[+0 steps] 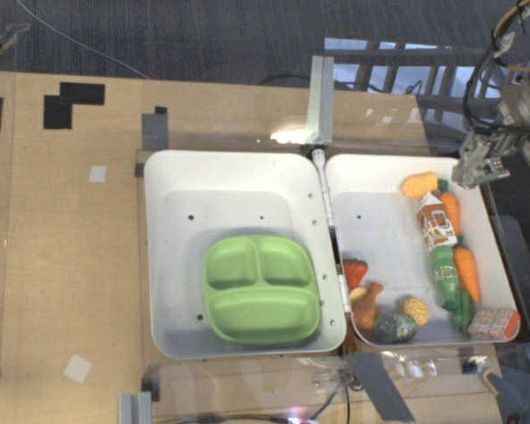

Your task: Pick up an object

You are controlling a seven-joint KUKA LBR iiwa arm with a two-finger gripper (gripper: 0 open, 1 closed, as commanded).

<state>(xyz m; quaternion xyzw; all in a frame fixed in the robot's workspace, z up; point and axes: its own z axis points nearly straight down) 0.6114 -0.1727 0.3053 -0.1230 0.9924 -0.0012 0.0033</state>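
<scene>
We logged the bench first, a pale wooden top bearing two shallow white bins side by side. The left bin held a green divided plate, lying flat toward the bin's near edge with its three compartments up. The right bin held all the small items. Along its right edge we noted a bottle with a white and orange label and a green lower part, lying lengthwise, with one carrot just beside its upper end and a second carrot beside its lower part. A small orange and white box sat in the near right corner. At the far end of that row lay a yellow lump. Along the near edge we recorded a red piece close to the left wall, a brown piece touching it, a dark grey rounded item, and a small yellow knobbly item just beside that. The gripper hung over the far right corner of the right bin, above the rim, near the yellow lump and apart from it. We could not tell how its jaws stood.
</scene>
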